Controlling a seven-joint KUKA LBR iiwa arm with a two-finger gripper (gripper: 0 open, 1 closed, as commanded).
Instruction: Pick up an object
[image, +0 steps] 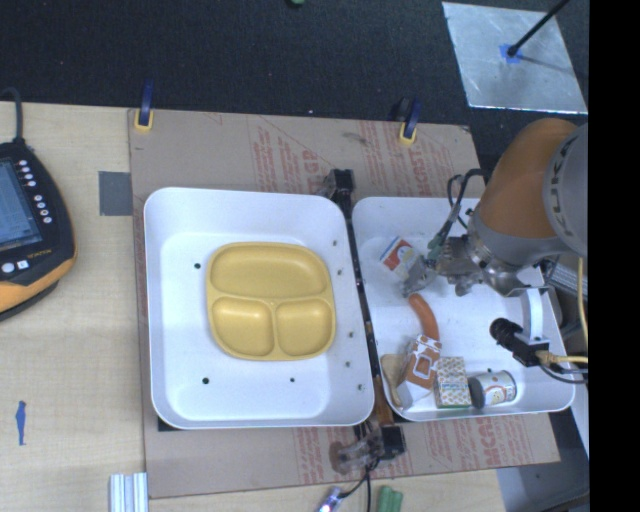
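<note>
Near edge of right bin (560, 405): can (494, 388), small box (451, 383) and carton (422, 362) in a row, all below the fingers. Sausage (427, 317) lies just under the gripper (432, 268), tilted, upper end near the fingertips but nothing visibly between them. Packet (398, 254) sits just left of the fingers. Can't tell finger opening, too small and cluttered. Left bin (170, 300) holds a yellow tray (270, 300), well left. Pendant (28, 235) far left.

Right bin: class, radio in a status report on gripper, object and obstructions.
Gripper low in right bin, above the orange sausage; grip unclear. Sausage lying flat, not lifted. Small packet close beside; boxes and can clustered at near wall.
</note>
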